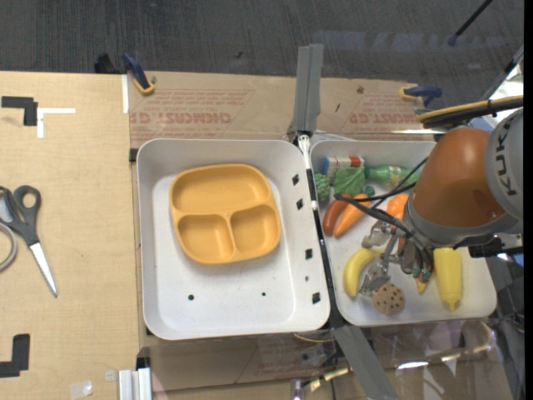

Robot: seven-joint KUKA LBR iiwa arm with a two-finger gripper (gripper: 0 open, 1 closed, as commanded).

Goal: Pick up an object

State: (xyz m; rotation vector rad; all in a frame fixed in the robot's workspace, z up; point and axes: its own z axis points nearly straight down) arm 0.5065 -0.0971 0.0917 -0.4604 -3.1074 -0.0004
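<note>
At the near edge of the right bin (479, 302), you had a round brown cookie (388, 299) lying close to the front wall. Just above it was the gripper (390, 261), lowered into the bin between two bananas: a small yellow banana (358, 271) on its bench-centre side and a longer banana (449, 277) toward the outer wall. The metal fingers (379, 242) were tangled visually with cables and brackets, so you could not tell whether they were apart or together, and nothing could be seen clamped between them. The tool sat over the gap between the bananas, near the cookie but not clearly touching it.

Behind the gripper, the arm's orange band (454, 177) covered much of the bin's outer half, with the grey arm (508, 161) running off to the side. Farther back in the same bin you had an orange carrot (341, 215) lying slantwise by the divider, a second orange piece (398, 204) partly hidden by the arm, and, against the far wall, some green items (385, 173) and a small white and red packet (341, 164).

In the left bin (158, 248) a yellow three-compartment plate (225, 213) lay toward the far half, with nothing on it.

Out on the cardboard bench top (67, 248), well apart from both bins, a pair of grey-handled scissors (32, 236) lay with blades pointing toward you. At the far edge, blue and yellow clamps (138, 73) held the board.
</note>
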